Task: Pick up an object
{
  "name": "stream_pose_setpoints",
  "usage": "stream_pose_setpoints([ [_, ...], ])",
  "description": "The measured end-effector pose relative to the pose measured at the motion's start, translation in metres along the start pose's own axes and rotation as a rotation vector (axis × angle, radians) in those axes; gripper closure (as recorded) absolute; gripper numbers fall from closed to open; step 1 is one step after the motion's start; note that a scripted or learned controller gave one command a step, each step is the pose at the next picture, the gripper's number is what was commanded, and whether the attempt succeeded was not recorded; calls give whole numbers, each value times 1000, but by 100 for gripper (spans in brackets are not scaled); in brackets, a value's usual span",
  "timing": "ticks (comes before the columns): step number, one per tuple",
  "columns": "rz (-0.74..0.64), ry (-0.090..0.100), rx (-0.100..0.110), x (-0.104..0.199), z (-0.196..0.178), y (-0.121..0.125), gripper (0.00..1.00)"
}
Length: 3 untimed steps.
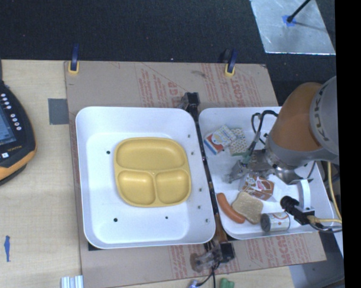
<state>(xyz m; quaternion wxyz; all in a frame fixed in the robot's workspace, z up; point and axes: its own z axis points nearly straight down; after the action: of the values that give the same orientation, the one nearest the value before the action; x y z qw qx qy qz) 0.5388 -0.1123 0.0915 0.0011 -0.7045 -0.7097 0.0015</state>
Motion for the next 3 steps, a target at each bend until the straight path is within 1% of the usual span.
stream_pose_setpoints([
  [1,-4,-2,2,-1,-10,0,100],
  [2,-3,-2,1,-1,-10,0,0],
  [3,5,2,-2,-9,-1,78,0],
])
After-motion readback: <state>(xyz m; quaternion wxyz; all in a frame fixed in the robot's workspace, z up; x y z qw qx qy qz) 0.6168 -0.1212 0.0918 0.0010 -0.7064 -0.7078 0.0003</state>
